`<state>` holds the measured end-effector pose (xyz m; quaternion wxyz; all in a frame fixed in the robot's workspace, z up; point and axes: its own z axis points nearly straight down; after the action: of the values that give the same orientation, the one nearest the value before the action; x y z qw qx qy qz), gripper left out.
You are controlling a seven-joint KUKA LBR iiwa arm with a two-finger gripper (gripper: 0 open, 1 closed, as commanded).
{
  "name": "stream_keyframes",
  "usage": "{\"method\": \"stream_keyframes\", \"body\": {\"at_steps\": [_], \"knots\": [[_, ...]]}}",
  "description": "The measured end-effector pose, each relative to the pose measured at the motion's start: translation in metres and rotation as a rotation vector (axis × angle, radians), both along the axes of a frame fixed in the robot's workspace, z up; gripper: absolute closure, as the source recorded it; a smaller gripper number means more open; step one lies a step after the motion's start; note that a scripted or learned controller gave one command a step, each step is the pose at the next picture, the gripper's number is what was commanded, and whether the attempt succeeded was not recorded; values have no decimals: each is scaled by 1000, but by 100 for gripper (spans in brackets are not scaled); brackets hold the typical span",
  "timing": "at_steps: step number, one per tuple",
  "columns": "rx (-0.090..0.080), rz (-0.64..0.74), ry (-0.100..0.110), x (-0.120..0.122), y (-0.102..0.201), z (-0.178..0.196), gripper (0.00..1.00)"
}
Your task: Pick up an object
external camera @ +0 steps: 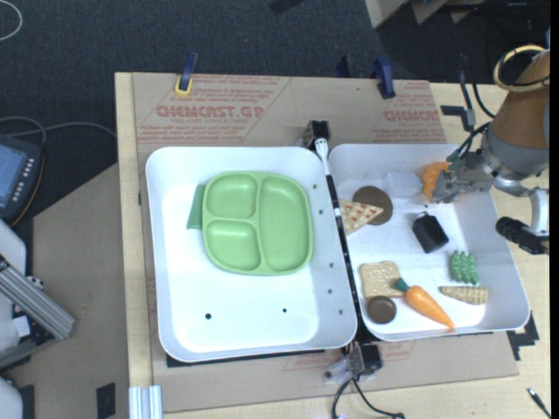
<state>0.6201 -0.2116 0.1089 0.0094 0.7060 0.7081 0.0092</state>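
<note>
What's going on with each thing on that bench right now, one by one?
Green divided plate: flat in the left bin.
Carrot: lying in the right bin.
Black block: lying apart from the others.
Cracker: flat beside the carrot's leafy end.
Gripper: low over the right bin's far side.

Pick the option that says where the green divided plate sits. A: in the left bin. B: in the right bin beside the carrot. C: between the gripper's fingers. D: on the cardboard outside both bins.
A: the green divided plate lies flat on the floor of the left bin, while the carrot lies in the right bin.
</note>
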Motion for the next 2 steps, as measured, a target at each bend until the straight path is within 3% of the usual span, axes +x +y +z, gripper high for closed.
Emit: {"method": "stream_keyframes", "body": {"at_steps": [1, 2], "knots": [[-2, -1, 20, 0, 10, 52, 100], [-2, -1, 18, 3, 15, 98, 100]]}}
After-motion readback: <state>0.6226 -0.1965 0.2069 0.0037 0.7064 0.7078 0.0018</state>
